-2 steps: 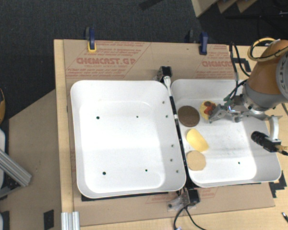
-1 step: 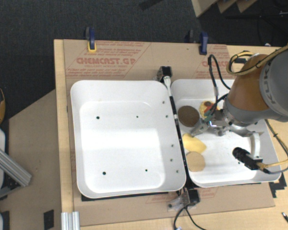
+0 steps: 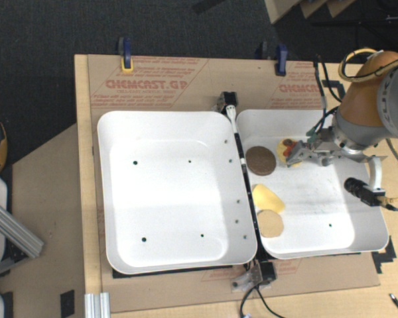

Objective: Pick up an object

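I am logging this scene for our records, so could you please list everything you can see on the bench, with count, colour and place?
Left bin: one, white, left half of the bench.
Right bin: one, white, beside the left bin.
Brown disc: one, dark brown, right bin, near its left wall.
Yellow piece: one, pale yellow, right bin, below the brown disc.
Tan disc: one, tan, right bin, just below the yellow piece.
Small red and yellow object: one, right bin, upper part, at the gripper's tip; too small to identify.
Clamps: two, blue, top edge of the board.
Board: one, brown, printed, under both bins.
Arm: one, grey with orange band, entering from the right.
Gripper: one, over the right bin.
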Controlling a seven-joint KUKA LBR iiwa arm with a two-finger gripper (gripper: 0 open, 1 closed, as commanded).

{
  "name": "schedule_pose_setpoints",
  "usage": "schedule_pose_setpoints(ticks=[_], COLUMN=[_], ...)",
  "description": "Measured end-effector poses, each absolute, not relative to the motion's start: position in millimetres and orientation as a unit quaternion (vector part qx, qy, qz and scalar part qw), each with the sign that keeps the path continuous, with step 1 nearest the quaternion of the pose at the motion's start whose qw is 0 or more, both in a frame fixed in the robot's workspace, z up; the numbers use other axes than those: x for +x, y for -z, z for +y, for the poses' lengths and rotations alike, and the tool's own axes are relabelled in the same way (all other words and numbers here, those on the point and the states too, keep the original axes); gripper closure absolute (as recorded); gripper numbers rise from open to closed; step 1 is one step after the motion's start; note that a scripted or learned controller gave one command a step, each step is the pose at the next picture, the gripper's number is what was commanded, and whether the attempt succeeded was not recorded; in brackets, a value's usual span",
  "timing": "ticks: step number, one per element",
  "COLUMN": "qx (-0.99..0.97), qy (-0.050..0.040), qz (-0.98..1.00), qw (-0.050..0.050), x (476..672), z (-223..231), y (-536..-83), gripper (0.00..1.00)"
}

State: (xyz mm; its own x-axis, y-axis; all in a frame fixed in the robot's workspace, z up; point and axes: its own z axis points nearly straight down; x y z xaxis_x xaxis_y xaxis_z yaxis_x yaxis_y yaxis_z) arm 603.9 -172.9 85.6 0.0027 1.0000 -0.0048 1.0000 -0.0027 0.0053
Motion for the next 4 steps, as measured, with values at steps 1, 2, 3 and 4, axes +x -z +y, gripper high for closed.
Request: schedule_pose_setpoints(ticks=[1,2,3,4], qx=[0.707,0.705,0.708,0.708], qy=[-0.0032,-0.0036,0.0001,0.0016], qz=[0.707,0.709,0.706,0.706], qw=[-0.006,-0.005,0.000,-0.004], x=[637.5,638.4,577.5,527.8], z=[-221.3,-217.5,-224.6,-223.4], y=[-85.2,-98.3,-171.7,-106.2], gripper=[0.00,1.00,1.00,1.00])
